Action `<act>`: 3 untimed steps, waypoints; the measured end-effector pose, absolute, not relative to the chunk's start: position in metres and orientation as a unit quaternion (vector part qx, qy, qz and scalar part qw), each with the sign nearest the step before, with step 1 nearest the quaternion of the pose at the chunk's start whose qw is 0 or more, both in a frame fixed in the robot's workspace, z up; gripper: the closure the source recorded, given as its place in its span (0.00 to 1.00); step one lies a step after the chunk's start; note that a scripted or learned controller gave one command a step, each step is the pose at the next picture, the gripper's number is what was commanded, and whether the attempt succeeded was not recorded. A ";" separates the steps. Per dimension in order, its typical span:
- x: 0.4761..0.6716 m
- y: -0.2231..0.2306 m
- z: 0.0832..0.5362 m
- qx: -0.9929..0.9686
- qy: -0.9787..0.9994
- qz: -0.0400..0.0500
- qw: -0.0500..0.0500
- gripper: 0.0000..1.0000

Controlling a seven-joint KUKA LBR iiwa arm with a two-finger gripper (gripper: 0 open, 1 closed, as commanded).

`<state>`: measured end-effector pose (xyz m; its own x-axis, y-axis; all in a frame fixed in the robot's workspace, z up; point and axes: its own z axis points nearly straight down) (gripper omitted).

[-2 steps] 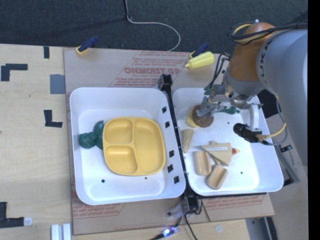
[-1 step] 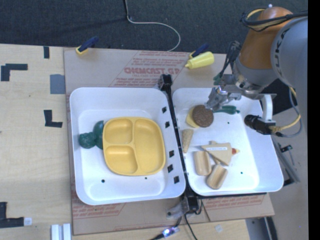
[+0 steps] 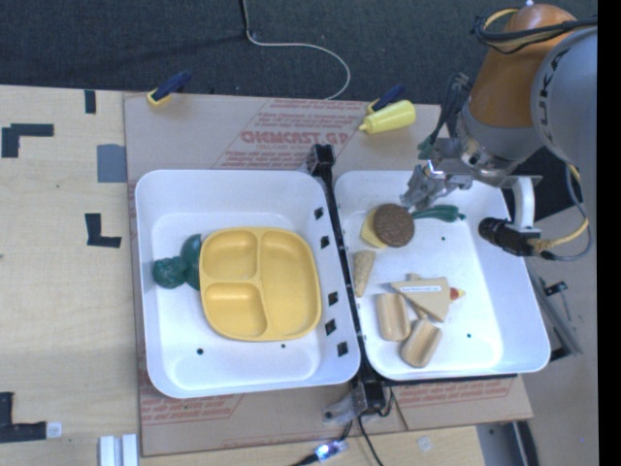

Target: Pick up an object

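Several food pieces lie in my right bin [image 3: 505, 343]; the brown patty [image 3: 394, 225] sits near its far left corner. My gripper [image 3: 419, 190] hovers just above it, closure indiscernible. Step: approach. Next: descend onto patty.

A round brown patty [image 3: 394, 225] lies flat in the right bin's [image 3: 505, 343] upper left part.

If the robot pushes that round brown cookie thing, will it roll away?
Probably not. The round brown piece looks to lie flat, partly on a yellow piece, so a push would likely slide it across the right bin. It looks like stiff toy food, probably light. Being flat and low, it may be tricky for the tool to pinch.
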<state>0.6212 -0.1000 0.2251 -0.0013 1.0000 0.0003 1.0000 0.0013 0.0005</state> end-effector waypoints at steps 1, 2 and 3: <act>0.603 -0.050 0.235 0.705 0.709 0.000 -0.001 1.00; 0.587 -0.033 0.215 0.706 0.708 -0.002 -0.002 1.00; 0.587 -0.031 0.234 0.706 0.708 0.000 0.000 1.00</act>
